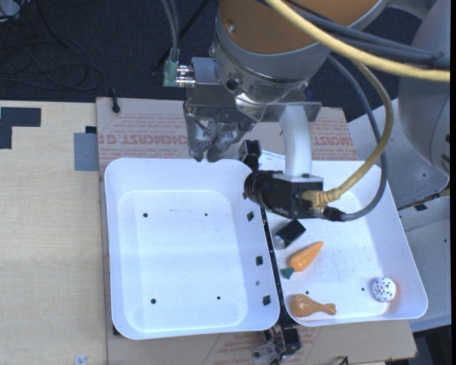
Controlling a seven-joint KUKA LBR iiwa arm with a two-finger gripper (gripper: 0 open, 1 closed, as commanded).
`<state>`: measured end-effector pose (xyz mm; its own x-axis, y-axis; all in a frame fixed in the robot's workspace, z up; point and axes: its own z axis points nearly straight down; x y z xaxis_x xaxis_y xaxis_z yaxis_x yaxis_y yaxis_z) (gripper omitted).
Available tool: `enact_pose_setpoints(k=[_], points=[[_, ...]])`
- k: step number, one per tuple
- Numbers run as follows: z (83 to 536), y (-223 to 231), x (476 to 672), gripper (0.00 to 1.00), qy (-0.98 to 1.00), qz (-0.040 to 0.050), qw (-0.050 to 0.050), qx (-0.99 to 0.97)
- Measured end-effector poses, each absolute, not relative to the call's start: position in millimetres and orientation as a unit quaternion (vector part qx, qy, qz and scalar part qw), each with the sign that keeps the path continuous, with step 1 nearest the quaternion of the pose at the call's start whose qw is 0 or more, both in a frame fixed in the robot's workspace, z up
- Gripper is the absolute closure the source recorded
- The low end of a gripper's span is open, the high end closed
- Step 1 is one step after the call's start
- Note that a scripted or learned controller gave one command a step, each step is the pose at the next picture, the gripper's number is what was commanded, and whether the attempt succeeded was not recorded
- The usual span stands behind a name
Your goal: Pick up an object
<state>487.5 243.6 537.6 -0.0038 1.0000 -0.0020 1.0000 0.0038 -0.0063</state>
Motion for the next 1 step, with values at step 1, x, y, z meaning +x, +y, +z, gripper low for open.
enact_pose_setpoints(k=[1], points=[[536.9,244.1,494.0,1.00,-0.707,0.0025,0.001,-0.707]])
